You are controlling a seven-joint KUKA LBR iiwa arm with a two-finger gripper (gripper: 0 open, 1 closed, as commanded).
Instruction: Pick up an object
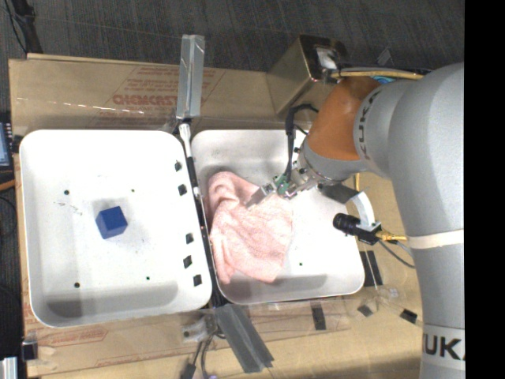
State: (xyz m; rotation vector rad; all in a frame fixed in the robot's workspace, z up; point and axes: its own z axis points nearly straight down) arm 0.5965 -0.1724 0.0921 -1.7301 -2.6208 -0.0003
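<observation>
Overhead slanted view of my working area. My grey arm with its orange wrist band (347,125) reaches in from the right, over the right-hand shallow white bin (335,279). My jaws (278,188) are low in that bin, at the upper right edge of the crumpled pink terry cloth (248,231), which fills the left and middle part of the bin floor. A pale finger-like part slants down toward the cloth's top fold and seems to touch it, but how wide my jaws stand, and whether any fabric lies between them, I cannot tell: the tip is small and partly hidden by my own wrist.

The left-hand shallow white bin (47,290) holds a small blue cube (112,221), well apart from my jaws and separated from them by the wall between the bins. Both bins sit on a cardboard-covered desk (95,89).

Progress, as I judge it: the approach to the cloth is made, so the nearest candidate object is the cloth. The cloth lies flat in the bin with no part visibly raised, so the lift is not yet done. Remaining: a confirmed closure on the fabric and a rise clear of the bin.
</observation>
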